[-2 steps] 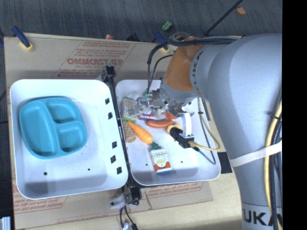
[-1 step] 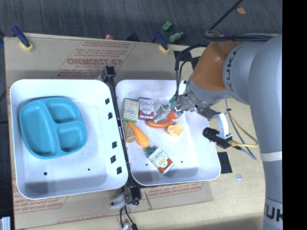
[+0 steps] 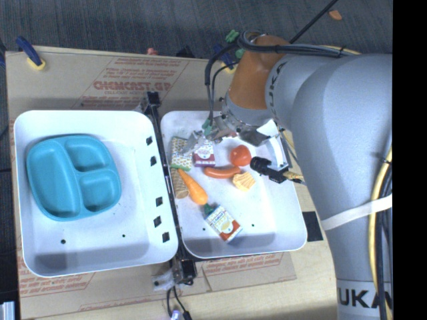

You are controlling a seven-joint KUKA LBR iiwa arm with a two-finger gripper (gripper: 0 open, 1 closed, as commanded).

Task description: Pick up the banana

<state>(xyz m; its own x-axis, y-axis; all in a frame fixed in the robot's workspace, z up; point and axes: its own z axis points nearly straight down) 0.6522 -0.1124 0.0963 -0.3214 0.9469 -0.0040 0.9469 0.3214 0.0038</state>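
Right bin (image 3: pixel 287 229), smooth white plastic: my gripper (image 3: pixel 212 133) at its upper-left corner, fingers' state unreadable. No banana identifiable. Tapered orange carrot (image 3: pixel 194 188), round tomato (image 3: pixel 241 155), glossy sausage (image 3: pixel 223 172) mid-frame.

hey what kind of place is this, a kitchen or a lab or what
Probably a robot test lab, not a kitchen: a grey robot arm reaches over two white bins on cardboard, one holding toy food like a carrot.
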